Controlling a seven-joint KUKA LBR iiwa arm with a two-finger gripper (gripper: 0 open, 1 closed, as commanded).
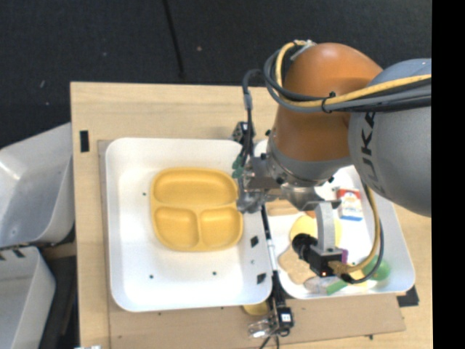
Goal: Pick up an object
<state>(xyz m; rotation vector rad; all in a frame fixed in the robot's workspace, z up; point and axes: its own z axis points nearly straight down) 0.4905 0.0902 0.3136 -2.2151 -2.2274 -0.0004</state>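
At the near edge of the pale wooden bench point(87, 107), a small metal clip with dark wiring point(269, 327) sticks out just below the seam where the two white bins meet. A bit of something yellow point(254, 309) peeks out from under the front rim of the left bin point(123, 267) at that spot.

The left bin holds one thing, a yellow divided plate point(195, 209) with three compartments. It lies flat, slightly right of the bin's middle, and its right side is close to the wall shared with the right bin point(401, 271).

The loose objects lie in the right bin, partly covered by the arm. A tan flat piece point(289, 269) sits near the front left corner, with a green object point(378, 271) at the front right beside it. A round yellow item point(301, 228) lies a little farther back. Behind that is a small white packet with red and blue print point(351, 204), close to the arm's grey body.

The gripper point(287, 192) hangs under the orange wrist over the left part of the right bin, by the dividing wall. The wrist hides it from above, so it cannot be told whether it is wide, narrow or holding anything.

Past the bins, a strip of bare wood runs along the back of the bench. To the left of the bench stand pale plastic containers point(29, 187). Beyond everything lies a dark speckled floor point(145, 27).
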